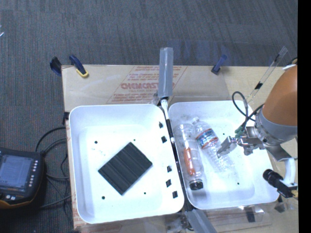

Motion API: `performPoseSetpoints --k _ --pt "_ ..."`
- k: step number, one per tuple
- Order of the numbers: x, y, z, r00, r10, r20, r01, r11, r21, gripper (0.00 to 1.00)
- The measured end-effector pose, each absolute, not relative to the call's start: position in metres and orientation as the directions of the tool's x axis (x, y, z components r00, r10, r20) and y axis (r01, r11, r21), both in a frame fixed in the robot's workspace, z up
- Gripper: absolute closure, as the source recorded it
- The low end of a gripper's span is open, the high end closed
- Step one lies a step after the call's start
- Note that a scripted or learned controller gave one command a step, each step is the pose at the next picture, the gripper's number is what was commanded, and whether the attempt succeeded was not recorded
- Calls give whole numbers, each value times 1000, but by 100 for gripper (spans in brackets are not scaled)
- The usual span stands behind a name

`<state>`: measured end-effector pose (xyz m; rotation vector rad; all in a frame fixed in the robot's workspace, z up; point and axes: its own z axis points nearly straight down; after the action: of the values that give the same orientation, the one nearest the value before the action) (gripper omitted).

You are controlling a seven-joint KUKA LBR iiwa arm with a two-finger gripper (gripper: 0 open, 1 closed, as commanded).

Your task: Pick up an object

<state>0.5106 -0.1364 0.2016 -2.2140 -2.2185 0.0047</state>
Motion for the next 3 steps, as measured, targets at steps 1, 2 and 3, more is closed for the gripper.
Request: performPoseSetpoints --k 1,2,3 --pt "536 -131 95 -61 998 3 998 61 -5 0" --pt "598 -157 86 -458 889 2 889 458 0 0" --pt "627 -139 86 -440 898 3 898 440 -8 0"
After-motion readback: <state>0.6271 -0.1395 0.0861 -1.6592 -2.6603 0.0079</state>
